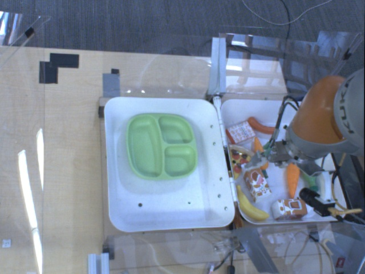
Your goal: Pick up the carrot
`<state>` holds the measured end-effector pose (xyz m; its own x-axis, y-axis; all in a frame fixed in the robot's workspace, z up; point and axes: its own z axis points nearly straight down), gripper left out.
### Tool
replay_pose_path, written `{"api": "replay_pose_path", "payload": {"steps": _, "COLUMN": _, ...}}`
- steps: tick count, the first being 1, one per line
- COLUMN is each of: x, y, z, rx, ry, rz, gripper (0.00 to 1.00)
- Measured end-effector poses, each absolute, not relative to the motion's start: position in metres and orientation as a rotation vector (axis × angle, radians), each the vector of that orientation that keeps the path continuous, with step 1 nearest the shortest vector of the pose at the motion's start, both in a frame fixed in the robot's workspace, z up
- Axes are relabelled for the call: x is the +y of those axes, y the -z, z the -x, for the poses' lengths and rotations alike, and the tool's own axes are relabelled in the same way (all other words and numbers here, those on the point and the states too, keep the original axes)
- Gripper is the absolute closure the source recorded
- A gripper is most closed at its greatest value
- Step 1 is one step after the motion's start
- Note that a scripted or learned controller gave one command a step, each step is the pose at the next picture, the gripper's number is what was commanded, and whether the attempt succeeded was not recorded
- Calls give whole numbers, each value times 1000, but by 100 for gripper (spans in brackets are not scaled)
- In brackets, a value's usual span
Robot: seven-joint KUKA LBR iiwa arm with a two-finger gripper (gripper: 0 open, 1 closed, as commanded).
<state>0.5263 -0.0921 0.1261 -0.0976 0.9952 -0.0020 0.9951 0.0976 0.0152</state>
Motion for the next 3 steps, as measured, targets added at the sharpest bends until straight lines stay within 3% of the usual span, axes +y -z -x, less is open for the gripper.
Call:
{"api": "replay_pose_path", "payload": {"steps": 1, "x": -81, "y": -197, "z": -603, "rx": 2167, "ry": -3, "rz": -2271, "gripper": 0}}
{"api": "replay_pose_path", "payload": {"steps": 2, "x": -121, "y": -99, "z": -586, "rx": 2130, "ry": -13, "rz": -2290, "gripper": 0}}
{"api": "replay_pose_path", "payload": {"steps": 3, "x": -119, "y": -107, "z": -588, "rx": 2137, "ry": -14, "rz": -2287, "gripper": 100}}
